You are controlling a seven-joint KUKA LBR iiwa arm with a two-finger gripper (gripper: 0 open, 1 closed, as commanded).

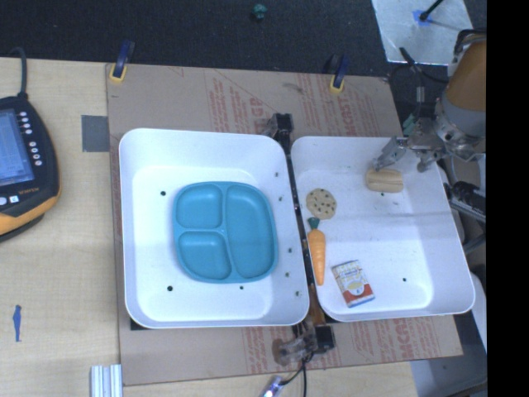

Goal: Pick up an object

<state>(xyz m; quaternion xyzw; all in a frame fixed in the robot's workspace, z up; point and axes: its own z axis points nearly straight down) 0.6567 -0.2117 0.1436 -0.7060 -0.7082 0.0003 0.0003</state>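
Note:
The right bin (430,279) holds a tan bread roll (384,181) near its back, a round speckled cookie (321,203), an orange carrot (316,255) along the left wall, and a small red and white box (352,283) near the front. My gripper (405,163) hangs at the back right of this bin, just above and to the right of the roll. Its fingers are spread open, the left fingertip (385,162) right by the roll's top edge. Nothing sits between the fingers.
The left bin (140,288) holds a blue divided plate (224,231). A teach pendant (21,160) lies on the bench at far left. Clamps (121,61) pin the cardboard sheet at the back. The arm's orange band (469,77) shows at the right edge.

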